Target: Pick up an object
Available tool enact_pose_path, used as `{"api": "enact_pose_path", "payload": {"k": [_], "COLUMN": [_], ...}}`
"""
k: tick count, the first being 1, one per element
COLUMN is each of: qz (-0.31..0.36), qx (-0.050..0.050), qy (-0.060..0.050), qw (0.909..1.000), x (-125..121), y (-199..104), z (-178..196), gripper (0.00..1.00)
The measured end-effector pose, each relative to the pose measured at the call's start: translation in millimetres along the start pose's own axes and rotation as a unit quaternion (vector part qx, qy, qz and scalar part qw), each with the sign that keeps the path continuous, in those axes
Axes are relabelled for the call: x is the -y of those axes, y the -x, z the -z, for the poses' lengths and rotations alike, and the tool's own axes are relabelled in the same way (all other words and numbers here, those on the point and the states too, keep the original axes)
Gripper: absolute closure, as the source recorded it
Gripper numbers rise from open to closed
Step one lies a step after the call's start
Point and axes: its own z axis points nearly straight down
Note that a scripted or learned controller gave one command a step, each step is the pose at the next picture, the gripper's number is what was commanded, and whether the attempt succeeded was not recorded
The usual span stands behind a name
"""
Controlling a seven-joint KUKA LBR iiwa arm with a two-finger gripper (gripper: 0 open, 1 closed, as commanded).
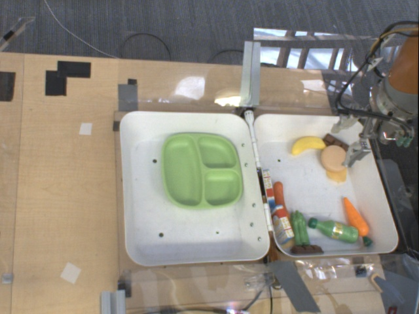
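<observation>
Toys lie scattered in the right bin, and any of them could be the one to pick up. We see a banana near the far wall, its long axis running roughly left to right with a slight curve. Just beside it sits a round tan piece over a pale yellow one. A carrot lies slantwise near the right wall, its thick end pointing toward the near corner. A green bottle lies on its side along the near wall, and a smaller dark green thing lies next to it. A red sausage-like piece and a printed tube lie lengthwise along the left wall.

We find a green divided plate in the left bin, with three compartments.

The gripper hangs over the right bin's far right part, just beside the round tan piece. We cannot tell its state, as its tip is small and blurred. The arm is cut off at the right edge.
</observation>
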Motion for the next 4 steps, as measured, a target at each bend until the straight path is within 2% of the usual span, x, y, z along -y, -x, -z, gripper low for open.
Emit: {"api": "enact_pose_path", "payload": {"k": [1,2,3,4], "qz": [-0.018,-0.026,-0.022,0.173], "qx": [-0.004,0.006,0.014,0.001], "qy": [0.001,-0.002,-0.004,0.0], "qw": [0.9998,0.9996,0.9996,0.985], "x": [8.7,8.5,7.8,7.0], "y": [-84.7,-121.0,-114.7,-86.9], "z": [-103.5,-108.9,-95.1,-97.2], "gripper": [0.0,0.0,1.0,1.0]}}
